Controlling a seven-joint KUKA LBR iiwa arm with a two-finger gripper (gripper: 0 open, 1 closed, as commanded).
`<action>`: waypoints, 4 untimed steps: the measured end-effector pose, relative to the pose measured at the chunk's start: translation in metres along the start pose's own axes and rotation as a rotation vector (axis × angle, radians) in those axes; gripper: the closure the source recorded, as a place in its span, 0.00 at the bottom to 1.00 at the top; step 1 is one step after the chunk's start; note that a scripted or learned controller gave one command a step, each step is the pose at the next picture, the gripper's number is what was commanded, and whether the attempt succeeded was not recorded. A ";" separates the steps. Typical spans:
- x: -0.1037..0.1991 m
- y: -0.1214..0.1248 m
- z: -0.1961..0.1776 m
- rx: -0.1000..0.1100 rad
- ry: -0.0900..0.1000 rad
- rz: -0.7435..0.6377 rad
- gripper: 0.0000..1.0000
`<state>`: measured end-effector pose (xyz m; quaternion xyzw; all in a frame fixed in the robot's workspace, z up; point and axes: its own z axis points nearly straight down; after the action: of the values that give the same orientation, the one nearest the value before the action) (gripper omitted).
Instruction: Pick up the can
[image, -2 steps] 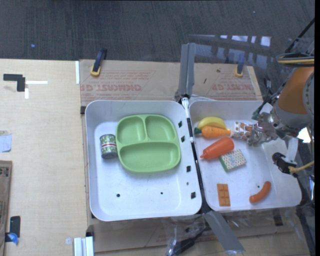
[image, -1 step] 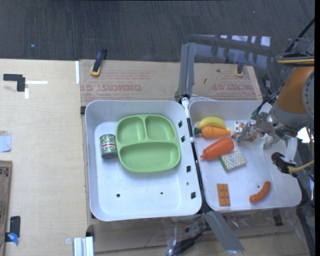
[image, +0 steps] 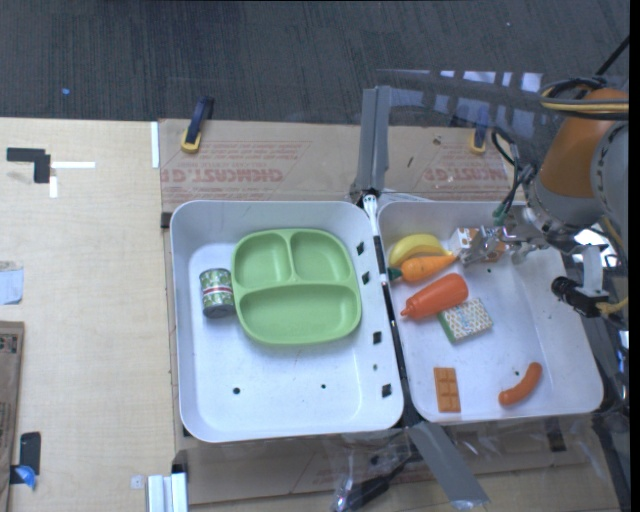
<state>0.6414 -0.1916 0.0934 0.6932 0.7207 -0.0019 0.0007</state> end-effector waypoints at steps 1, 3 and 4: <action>0.000 0.000 -0.010 0.001 -0.001 -0.003 1.00; 0.027 0.007 0.008 0.042 -0.002 0.158 0.00; 0.052 0.004 0.005 0.073 -0.001 0.618 0.00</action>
<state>0.6435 -0.1393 0.0879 0.8792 0.4751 -0.0278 -0.0234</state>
